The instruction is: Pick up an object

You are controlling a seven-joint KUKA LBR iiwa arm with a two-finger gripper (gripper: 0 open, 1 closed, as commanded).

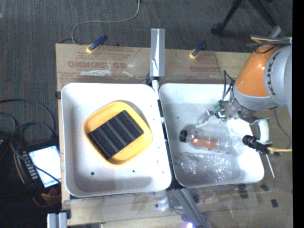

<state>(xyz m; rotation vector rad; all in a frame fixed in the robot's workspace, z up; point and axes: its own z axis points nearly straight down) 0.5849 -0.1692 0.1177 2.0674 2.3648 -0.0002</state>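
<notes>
Wooden bench (95, 63) on grey carpet (38, 13), two white bins (76, 175), claw (223, 110) grip impossible to judge

Grey carpet floor (38, 13), chair base (247, 4), cables (23, 122)

Left bin (71, 141): a yellow tray with black ridged insert (118, 131) fills the centre, leaving open floor only as a band along the walls, widest at the near edge. Right bin (190, 96): the far-left part of the floor lies open; a clear bottle with a dark cap (209, 141) lies across the middle, and crumpled clear plastic (206, 166) covers the near part. The arm (263, 82) overhangs the bin's far-right corner. The raised divider (161, 127) where the bins meet bars any low crossing.
</notes>
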